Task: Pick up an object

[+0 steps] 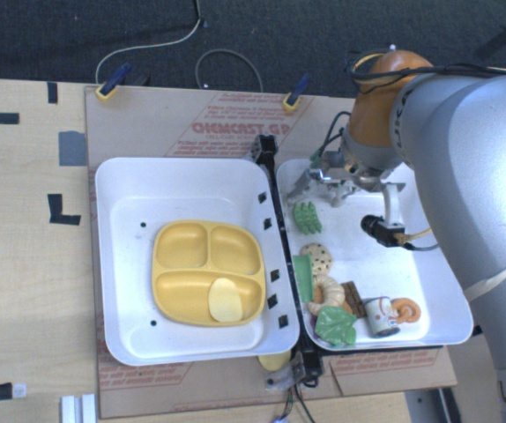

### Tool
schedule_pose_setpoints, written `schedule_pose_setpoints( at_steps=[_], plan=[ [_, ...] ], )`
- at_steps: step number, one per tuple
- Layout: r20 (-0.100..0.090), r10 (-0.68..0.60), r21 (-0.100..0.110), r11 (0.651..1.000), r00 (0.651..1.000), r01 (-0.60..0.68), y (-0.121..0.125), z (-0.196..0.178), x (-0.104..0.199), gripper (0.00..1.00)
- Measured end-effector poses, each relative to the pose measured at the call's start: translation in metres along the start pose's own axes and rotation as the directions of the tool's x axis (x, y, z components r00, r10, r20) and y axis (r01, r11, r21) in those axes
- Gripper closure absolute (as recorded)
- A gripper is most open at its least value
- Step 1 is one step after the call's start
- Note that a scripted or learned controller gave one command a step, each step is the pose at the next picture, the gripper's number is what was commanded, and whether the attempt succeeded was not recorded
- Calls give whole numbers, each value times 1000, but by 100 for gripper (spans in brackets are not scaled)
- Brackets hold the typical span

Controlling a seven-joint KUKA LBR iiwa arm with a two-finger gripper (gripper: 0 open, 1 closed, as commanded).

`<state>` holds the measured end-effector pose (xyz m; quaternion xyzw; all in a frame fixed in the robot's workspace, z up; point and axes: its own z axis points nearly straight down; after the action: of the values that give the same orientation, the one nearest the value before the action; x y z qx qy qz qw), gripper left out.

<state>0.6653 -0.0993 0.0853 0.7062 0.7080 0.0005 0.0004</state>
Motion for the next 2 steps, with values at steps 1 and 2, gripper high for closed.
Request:
schedule_pose_setpoints(
  at_steps=[1,2],
  plan=[
    [2,2,-1,1000,1000,-2,-18,-1,5,0],
    [3,-1,7,1000,1000,1,3,0,3,0]
  ],
)
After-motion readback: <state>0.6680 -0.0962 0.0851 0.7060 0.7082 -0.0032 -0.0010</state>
